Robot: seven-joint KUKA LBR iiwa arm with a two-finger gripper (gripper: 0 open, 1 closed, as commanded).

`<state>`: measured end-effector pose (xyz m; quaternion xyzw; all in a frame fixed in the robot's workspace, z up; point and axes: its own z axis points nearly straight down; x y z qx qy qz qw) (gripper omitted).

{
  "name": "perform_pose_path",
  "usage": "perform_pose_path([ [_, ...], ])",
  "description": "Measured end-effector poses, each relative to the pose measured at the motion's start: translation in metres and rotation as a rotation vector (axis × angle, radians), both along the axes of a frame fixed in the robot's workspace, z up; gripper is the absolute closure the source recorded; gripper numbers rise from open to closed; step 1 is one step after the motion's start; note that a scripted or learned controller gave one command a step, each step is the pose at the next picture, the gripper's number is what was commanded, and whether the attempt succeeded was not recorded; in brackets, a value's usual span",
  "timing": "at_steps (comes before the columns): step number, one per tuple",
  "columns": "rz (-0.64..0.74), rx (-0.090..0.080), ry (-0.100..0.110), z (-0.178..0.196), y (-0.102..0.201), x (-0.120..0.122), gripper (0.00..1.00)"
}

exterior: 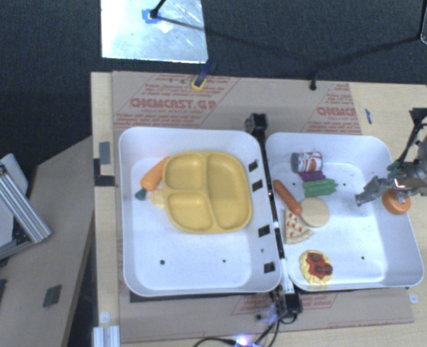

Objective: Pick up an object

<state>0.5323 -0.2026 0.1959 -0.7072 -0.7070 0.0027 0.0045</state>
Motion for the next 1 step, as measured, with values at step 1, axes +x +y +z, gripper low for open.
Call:
perform_pose_path([
  [1,0.003,-0.003,-0.011,0.0058,0.0002,0.0030,0.00],
])
